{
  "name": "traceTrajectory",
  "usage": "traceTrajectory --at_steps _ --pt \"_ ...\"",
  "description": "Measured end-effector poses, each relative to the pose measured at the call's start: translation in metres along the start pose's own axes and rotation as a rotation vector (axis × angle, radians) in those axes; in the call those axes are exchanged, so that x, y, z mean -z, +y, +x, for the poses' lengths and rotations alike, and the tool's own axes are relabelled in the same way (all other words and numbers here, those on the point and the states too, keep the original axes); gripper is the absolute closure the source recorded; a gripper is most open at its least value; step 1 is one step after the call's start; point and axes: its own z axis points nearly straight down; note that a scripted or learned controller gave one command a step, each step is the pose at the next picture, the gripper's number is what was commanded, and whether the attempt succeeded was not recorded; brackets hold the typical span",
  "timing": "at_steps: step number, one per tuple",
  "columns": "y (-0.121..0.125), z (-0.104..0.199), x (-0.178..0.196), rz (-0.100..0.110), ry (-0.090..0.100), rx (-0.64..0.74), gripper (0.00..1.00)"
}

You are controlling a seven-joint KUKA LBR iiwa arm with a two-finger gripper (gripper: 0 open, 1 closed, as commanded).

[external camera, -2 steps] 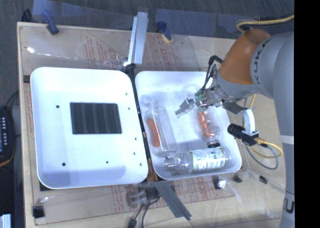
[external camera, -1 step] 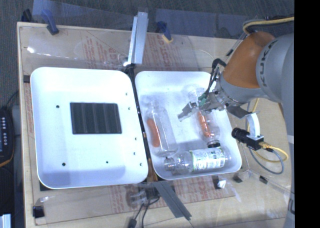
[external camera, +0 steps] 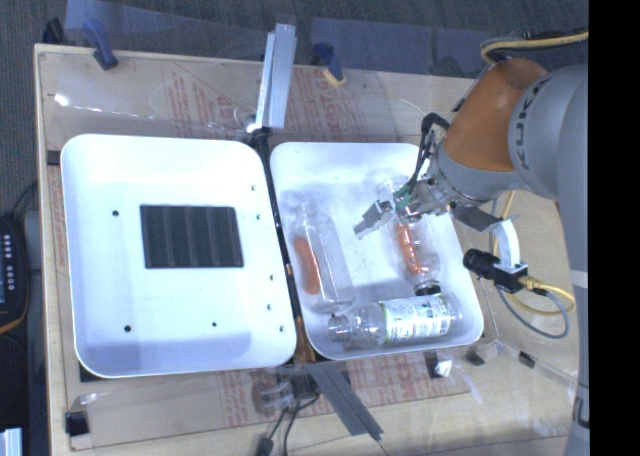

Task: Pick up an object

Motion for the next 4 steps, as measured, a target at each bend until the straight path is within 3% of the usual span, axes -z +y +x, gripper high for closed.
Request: traceTrajectory --at_steps 1,2,3,4 --pt "0.004 0.0 -0.01 0.003 0.003 0.031 0.0" --pt "-0.008 0.003 0.0 0.005 0.004 0.075 0.0" --pt "0.004 -0.002 0.018 0.003 0.001 -0.057 0.0" --pt "0.004 0.0 -0.006 0.005 0.002 -0.034 0.0"
